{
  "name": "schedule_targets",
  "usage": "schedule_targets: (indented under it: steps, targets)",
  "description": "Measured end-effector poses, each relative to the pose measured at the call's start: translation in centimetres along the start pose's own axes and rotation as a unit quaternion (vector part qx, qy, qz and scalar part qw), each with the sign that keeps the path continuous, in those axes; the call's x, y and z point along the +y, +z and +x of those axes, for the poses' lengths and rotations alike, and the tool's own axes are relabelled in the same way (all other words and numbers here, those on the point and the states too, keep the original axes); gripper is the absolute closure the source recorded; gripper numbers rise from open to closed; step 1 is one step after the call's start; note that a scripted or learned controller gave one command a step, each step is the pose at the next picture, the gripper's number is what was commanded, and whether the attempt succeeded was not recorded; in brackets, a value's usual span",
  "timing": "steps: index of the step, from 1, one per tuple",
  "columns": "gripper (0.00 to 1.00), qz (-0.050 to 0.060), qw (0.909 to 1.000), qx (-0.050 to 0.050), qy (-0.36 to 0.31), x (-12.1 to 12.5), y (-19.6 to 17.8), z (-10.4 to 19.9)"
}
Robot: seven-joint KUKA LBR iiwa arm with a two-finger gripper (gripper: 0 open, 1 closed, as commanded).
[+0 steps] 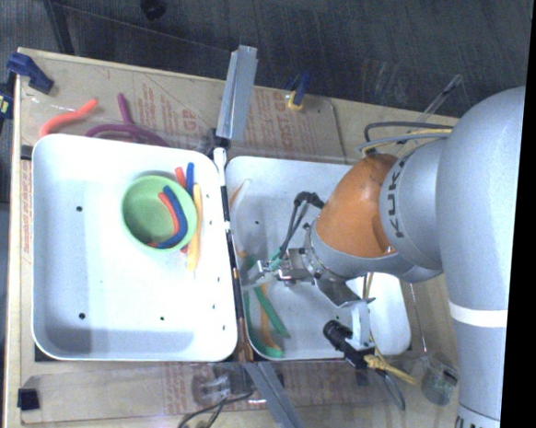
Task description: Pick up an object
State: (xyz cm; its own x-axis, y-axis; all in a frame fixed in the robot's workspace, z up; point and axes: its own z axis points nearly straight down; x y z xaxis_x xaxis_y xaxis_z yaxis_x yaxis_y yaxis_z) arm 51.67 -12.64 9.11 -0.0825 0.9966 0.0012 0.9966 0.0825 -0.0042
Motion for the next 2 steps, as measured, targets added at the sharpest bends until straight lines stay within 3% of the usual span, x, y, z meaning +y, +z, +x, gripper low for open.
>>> schedule_targets:
  steps: [1,2]
  targets:
    - [1.0,0.0,1.0,-0.001,-0.004,0.1,-1.0,-0.1]
    - [1.0,-0.001,0.9997,0.0,-0.026,4.7,-13.3,2.3]
